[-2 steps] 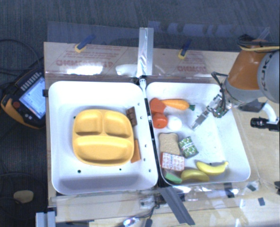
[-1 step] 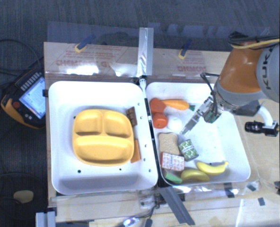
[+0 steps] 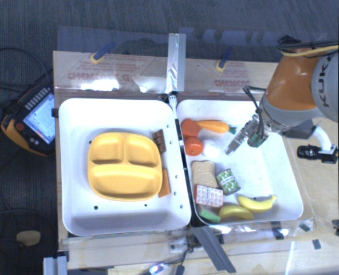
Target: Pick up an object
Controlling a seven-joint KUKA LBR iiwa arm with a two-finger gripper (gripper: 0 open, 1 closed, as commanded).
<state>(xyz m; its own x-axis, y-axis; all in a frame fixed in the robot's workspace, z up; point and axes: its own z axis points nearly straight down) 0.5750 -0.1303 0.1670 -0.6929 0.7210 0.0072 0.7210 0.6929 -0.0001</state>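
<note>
Where the bench ends, far left of the bread slice (image 3: 203,173), a teach pendant (image 3: 35,122) lies on dark floor. Left bin (image 3: 66,171), left of the bread: yellow divided plate (image 3: 123,165) in the middle. A small brown block (image 3: 159,141) sits at the plate's upper right corner and an orange strip (image 3: 165,183) leans along its right edge, both closer to the bread than the plate is

Right bin (image 3: 290,182) holds the bread at its left side, lying flat. Just above the bread is a red-orange tomato piece (image 3: 192,146), and above that a carrot (image 3: 212,126) lying sideways with its tip pointing right. Below the bread and touching it is a red-and-white packet (image 3: 209,196), with a green piece (image 3: 211,215) under that at the bin's near wall. Just right of the bread is a green box (image 3: 228,181), tilted. Below right of the bread are two bananas, one (image 3: 235,212) near the green piece and one (image 3: 258,202) further right

Gripper (image 3: 238,142) is above right of the bread, over bare bin floor, just right of the carrot tip and apart from it. Cannot tell if it is spread or closed, and nothing visible is pinched in it. All the objects are lying in the bins. Arm (image 3: 292,87), with its orange band, is further up and right of the bread
</note>
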